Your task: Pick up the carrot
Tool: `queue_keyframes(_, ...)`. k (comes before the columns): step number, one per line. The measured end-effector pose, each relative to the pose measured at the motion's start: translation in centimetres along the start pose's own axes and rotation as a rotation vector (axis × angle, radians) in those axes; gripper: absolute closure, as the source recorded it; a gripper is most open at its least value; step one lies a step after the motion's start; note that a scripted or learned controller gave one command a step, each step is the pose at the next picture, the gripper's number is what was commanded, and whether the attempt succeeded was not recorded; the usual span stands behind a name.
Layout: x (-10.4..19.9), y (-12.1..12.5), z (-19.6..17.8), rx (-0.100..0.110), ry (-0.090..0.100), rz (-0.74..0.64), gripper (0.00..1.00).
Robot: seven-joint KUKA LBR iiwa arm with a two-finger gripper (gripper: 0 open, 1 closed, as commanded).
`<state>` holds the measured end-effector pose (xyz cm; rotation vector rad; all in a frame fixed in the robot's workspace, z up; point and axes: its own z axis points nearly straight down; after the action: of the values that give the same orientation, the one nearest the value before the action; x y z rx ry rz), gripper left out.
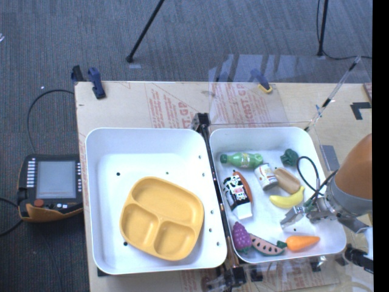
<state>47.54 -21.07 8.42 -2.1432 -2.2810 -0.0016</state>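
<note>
The carrot [302, 243], orange with a small green top at its left end, lies flat in the front right corner of the right bin [261, 131]. My gripper [294, 216] hangs just above and slightly left of it, between the carrot and a yellow banana [287, 198]. Its metal fingers stand open with nothing between them. The grey arm with its orange band comes in from the right edge. A black cable loops over the bin beside the wrist.
The right bin also holds a green bottle [242, 159], a small can [265, 176], a bread roll [287, 180], a cow-print carton [236, 193], purple grapes [241, 236] and a watermelon slice [266, 246] right beside the carrot. A yellow divided plate [161, 218] sits in the left bin [109, 157].
</note>
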Motion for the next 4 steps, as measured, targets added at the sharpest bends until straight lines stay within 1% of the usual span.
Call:
queue_keyframes(1, -0.1, -0.1, -0.6, 0.004, 0.004, 0.012, 1.0)
queue_keyframes(2, 3.8, 3.4, -7.7, -0.008, -0.006, 0.048, 1.0)
queue_keyframes(3, 1.5, 4.2, -9.7, -0.002, -0.006, 0.269, 1.0)
queue_keyframes(4, 0.9, 6.4, -15.5, -0.007, -0.008, 0.315, 1.0)
